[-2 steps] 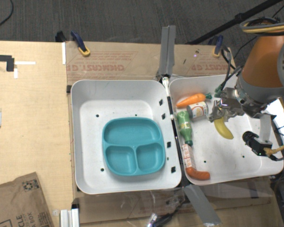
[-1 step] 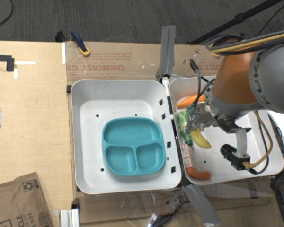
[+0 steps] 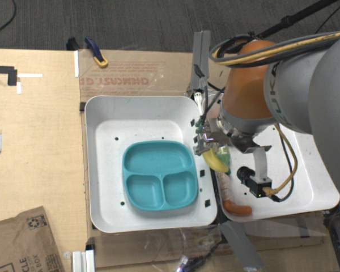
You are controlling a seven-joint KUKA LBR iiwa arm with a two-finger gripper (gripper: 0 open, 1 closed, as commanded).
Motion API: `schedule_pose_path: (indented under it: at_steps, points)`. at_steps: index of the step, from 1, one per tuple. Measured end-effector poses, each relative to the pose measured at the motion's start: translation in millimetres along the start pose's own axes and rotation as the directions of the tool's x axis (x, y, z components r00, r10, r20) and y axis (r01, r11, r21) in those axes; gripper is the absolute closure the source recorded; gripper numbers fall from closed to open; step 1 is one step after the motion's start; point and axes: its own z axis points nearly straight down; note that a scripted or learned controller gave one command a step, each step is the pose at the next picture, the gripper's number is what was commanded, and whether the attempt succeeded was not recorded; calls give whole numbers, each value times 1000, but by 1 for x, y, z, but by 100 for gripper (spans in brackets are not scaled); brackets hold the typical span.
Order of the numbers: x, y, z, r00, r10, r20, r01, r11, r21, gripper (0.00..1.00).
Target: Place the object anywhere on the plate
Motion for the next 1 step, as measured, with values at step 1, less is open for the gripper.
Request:
schedule_pose_path:
  at_steps: [1]
  points:
    - [0,0,0,1000,1,0,-1,1000,0,0]
